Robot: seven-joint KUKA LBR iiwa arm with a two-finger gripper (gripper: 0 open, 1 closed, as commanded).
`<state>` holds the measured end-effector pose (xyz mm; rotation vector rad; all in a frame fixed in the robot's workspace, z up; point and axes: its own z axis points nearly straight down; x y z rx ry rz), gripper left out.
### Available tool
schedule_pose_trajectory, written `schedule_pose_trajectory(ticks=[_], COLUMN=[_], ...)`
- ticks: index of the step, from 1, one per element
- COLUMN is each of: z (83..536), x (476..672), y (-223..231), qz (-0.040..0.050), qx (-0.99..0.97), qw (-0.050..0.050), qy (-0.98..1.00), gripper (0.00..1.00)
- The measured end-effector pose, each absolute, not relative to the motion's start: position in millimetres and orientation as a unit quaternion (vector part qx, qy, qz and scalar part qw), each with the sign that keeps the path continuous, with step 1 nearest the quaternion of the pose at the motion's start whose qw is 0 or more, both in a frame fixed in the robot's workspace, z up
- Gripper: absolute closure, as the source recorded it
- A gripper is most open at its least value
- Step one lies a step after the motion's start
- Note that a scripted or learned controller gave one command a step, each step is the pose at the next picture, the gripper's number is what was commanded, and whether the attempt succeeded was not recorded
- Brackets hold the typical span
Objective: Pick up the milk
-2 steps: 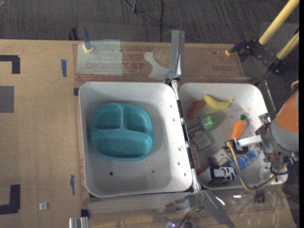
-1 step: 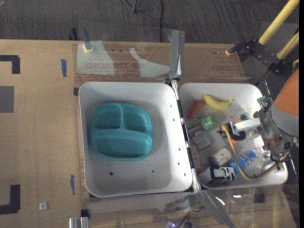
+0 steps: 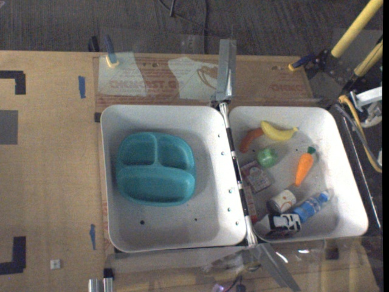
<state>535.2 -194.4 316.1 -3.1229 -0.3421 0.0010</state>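
milk [image 3: 285, 222], a small black-and-white carton, lies on its side nearest us at the front edge of the right bin [image 3: 346, 163], touching a water bottle [image 3: 311, 206] and a small cup [image 3: 281, 199]. looks light, stiff, slightly crushable; best grasped across its narrow sides. pincer state i cannot tell.

The scene is evenly and fairly brightly lit from overhead, with soft, short shadows. The two white bins, the left bin [image 3: 121, 224] and the right bin [image 3: 346, 205], are the brightest areas and look slightly washed out. Faint shade gathers along their inner walls toward 6 o'clock. A clear sheet [image 3: 158, 78] at 12 o'clock carries pale glare patches. The floor along the top edge is dim. The whole picture is soft and grainy, and small things blur.
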Motion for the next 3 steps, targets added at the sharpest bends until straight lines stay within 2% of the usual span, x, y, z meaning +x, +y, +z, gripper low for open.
schedule_pose_trajectory(ticks=[1,2,3], z=[316,203,88], x=[535.2,478.1,523.0], y=[-194,-224,-215], qz=[0.0008,0.0019,-0.0032], qx=[-0.994,-0.995,-0.993], qw=[0.001,0.001,0.007], qy=[-0.109,-0.099,-0.119], gripper=[0.0,0.0,0.0])
